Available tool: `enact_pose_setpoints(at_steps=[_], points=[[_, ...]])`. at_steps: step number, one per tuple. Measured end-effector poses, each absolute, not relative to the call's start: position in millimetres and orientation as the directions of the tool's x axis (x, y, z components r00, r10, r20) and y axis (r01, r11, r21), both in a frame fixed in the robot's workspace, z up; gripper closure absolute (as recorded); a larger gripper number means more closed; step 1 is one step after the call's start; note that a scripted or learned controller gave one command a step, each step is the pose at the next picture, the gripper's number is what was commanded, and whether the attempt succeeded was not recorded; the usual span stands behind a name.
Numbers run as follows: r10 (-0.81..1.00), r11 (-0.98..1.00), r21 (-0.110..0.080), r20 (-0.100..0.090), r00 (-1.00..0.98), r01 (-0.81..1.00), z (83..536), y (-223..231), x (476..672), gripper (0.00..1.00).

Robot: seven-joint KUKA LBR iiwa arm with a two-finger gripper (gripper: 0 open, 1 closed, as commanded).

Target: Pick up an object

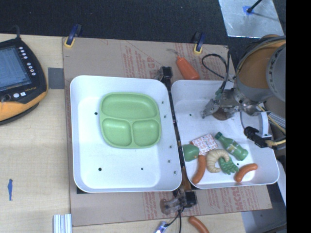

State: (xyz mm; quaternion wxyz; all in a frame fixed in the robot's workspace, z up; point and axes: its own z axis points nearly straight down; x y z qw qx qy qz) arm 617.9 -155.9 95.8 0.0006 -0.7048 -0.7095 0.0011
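The gripper (217, 109) hangs low over the upper middle of the right bin (189, 96), under the arm's orange band. A small dark brownish thing (222, 114) lies right under its fingers; whether it is held I cannot tell. Lower in this bin lie a green bottle (232, 147), a red-and-white checked packet (203, 142), a tan pretzel-like ring (216, 159), a green vegetable (190, 152), a small green leafy piece (227, 166) and two orange sausages (198, 169) (245, 172). All of them lie below and apart from the gripper.
The left bin (87, 169) holds a green divided plate (130, 119). An orange carrot-like item (186, 68) lies on the cardboard behind the right bin, another orange item (198, 223) in front. A teach pendant (17, 81) rests at far left. Black cables (216, 64) loop near the arm.
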Motion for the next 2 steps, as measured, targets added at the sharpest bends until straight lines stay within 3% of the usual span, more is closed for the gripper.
enact_pose_setpoints(at_steps=[1, 2], points=[[1.0, 0.003, -0.002, 0.0, -0.003, 1.0, 92.3, -212.2, 653.0, 0.0], [1.0, 0.004, -0.004, 0.0, -0.004, 1.0, 130.9, -176.5, 556.7, 0.0]])
